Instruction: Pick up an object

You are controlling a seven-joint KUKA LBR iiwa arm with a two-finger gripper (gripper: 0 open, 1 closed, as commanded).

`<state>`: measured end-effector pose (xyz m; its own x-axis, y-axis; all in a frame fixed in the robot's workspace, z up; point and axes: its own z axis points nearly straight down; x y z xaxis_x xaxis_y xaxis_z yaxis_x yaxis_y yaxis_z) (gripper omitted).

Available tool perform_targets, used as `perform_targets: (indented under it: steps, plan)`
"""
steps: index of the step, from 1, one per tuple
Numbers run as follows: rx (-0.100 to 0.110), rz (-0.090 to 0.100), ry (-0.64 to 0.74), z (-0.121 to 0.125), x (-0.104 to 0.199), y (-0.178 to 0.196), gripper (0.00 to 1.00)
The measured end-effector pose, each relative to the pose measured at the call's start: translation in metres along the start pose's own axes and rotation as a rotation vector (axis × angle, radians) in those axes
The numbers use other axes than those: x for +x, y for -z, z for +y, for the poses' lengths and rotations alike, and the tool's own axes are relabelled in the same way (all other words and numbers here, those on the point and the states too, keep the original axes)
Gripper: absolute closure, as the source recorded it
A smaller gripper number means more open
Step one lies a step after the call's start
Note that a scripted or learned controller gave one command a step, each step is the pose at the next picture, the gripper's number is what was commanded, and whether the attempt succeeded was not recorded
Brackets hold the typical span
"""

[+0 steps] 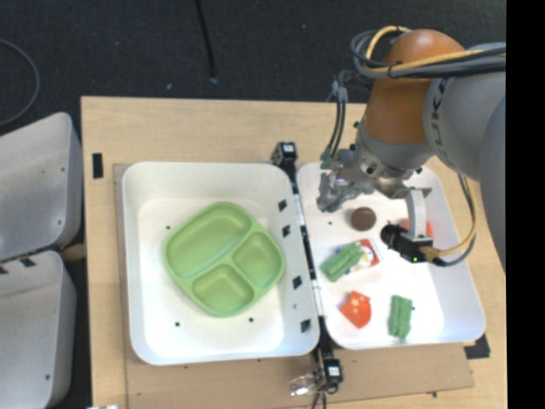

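The pincer [334, 192] hangs over the right bin [456, 309]; its state I cannot tell. Just beside it lies a round brown object [364, 219]. The left bin [140, 313] holds a glossy green three-compartment plate [223, 258].
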<state>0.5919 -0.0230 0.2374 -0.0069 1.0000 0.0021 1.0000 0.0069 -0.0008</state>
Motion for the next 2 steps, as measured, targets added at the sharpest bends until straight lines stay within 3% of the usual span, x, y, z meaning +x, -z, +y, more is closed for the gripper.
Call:
perform_targets:
  steps: [2]
  plan:
    - [0.001, 0.0, 0.001, -0.04, 0.11, -0.006, 1.0]
